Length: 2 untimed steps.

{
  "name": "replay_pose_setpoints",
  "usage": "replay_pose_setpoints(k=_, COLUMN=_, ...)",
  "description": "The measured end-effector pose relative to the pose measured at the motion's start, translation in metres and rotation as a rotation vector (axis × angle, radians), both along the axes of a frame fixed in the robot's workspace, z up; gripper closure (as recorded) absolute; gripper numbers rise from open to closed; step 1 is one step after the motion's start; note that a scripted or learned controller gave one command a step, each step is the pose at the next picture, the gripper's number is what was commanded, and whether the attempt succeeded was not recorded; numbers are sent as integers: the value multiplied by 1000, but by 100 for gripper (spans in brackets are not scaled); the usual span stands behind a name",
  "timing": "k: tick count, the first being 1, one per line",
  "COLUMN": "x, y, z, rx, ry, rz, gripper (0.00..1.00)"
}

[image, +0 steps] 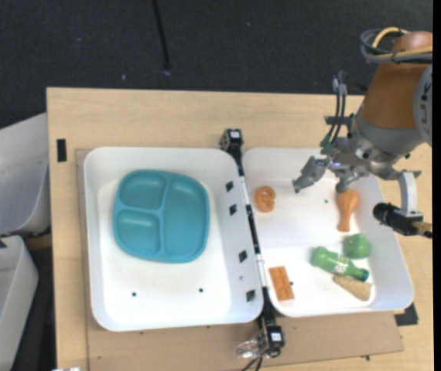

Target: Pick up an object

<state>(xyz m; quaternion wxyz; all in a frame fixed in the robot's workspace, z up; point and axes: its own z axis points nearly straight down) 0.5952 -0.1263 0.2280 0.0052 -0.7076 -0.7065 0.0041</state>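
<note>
**Drumstick toy sits closest to the pincer in the right bin**

Drumstick toy [346, 208], orange and club-shaped, lies on the floor of the right bin [298, 284], near its far right side, just below the pincer [327, 174]. It looks like moulded plastic play food: probably light, stiff and rather smooth, so it may slide or roll if pinched on the rounded head. The narrow shank, taken across its width, seems the safer place to grip.

Other candidates share the bin. A small orange ring-like piece [264, 199] lies near the divider, well apart from the rest. A green toy [343, 258] lies toward the near right, touching or nearly touching a tan wedge-shaped piece [354, 287]; those two crowd each other and leave little room for a finger between them. A flat orange block [282, 282] lies near the bin's front left corner; it sits low and offers little to grip.

The pincer hangs above the far part of the right bin with nothing between its fingers, which look spread, one grey finger [308, 174] reaching left. The arm [391, 91] covers the bin's far right corner. How high the pincer stands over the bin floor cannot be judged.

In the left bin [97, 300] a teal divided plate [161, 215] lies flat. Both bins rest on the wooden surface [143, 114].
</note>
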Motion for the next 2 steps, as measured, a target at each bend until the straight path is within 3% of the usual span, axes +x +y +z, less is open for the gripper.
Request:
replay_pose_setpoints(k=1, x=3, y=0, z=8, rx=-1, ry=-15, rz=2, gripper=0)
replay_pose_setpoints(k=2, x=6, y=3, z=-35, rx=-3, ry=-11, rz=2, gripper=0)
